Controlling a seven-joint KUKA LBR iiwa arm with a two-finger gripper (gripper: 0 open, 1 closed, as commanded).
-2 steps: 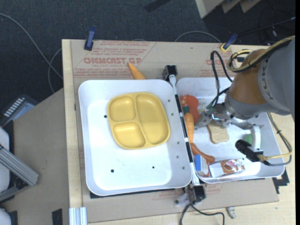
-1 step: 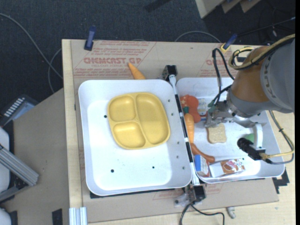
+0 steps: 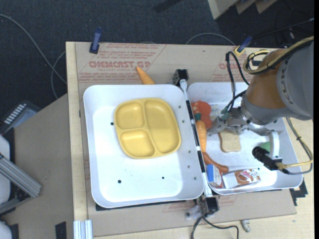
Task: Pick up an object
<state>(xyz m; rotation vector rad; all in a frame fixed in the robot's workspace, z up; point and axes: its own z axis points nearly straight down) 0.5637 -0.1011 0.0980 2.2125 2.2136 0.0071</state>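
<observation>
Over the right bin [image 3: 291, 180], jaws [image 3: 230, 128] just above bread slice [image 3: 230, 143].

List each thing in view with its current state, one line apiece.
Yellow divided plate: upright in left bin, nothing in its compartments.
Toast slice: flat in right bin, below the gripper.
Carrot: lying along right bin's left wall.
Carton: on its side, right bin's near edge.

Yellow divided plate [image 3: 147, 127] in white bin [image 3: 99, 148] — orange carrot [image 3: 201, 135], tan bread slice [image 3: 230, 143].
</observation>
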